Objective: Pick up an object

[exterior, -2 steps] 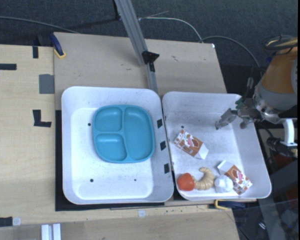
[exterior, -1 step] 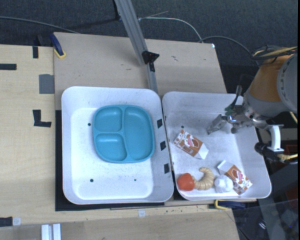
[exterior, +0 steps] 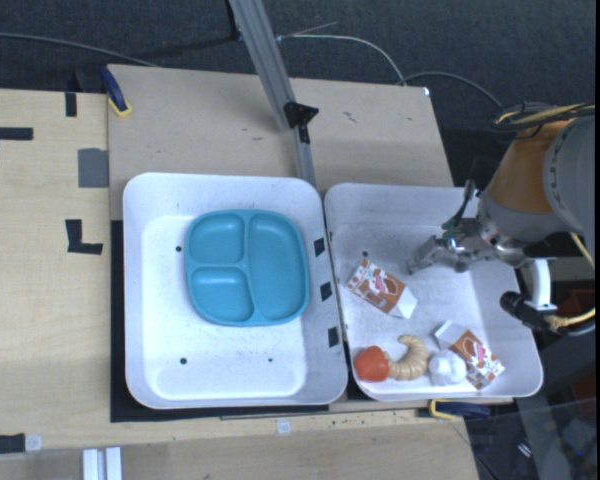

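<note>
Two shallow white bins are set side by side on the counter: the left bin carries a teal divided plate, and the right bin carries the loose things to be picked. The claw is seen low over the upper part of the right bin, pointing leftward; whether it is spread or closed cannot be told, and nothing is seen gripped in it.

Nearest to it lies a small red-and-white carton, flat and apart from the rest, so it is judged the easiest target. A clean grasp would be helped if the claw were centred over the carton and turned across its narrow side before being lowered.

Along the bin's lower edge, a red tomato-like piece, a tan croissant, a whitish lump and a second carton are crowded, touching or nearly so; a grasp there could be spoiled by neighbours and by the bin wall. A metal pole slants across the counter above the bins, well apart from the carton.
</note>
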`<state>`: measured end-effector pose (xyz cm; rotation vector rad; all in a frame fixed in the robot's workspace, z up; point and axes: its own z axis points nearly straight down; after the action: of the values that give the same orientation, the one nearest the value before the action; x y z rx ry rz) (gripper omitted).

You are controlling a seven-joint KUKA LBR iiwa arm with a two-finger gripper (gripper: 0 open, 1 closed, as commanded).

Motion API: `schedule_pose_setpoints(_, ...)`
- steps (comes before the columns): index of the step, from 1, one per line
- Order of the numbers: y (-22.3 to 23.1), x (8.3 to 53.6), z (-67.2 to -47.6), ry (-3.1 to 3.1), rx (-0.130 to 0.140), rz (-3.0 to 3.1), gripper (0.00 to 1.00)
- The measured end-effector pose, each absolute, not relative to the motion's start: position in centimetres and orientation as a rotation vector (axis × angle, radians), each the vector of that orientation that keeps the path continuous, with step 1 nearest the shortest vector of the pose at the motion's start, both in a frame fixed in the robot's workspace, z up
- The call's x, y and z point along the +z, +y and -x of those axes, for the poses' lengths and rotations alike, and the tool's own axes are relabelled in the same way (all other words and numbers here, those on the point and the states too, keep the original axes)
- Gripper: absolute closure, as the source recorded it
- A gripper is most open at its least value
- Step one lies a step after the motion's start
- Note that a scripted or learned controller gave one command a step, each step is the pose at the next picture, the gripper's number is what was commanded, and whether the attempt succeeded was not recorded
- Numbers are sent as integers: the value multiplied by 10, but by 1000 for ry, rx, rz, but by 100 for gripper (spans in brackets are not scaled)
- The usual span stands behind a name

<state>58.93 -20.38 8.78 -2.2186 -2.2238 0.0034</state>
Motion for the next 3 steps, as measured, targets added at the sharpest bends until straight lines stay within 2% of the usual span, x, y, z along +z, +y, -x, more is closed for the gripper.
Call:
schedule_pose_setpoints(1,-203,98,-589,-2225,3,2217,100)
schedule_pose_setpoints(3,-200,222,-597,-2228,-4,2222,100)
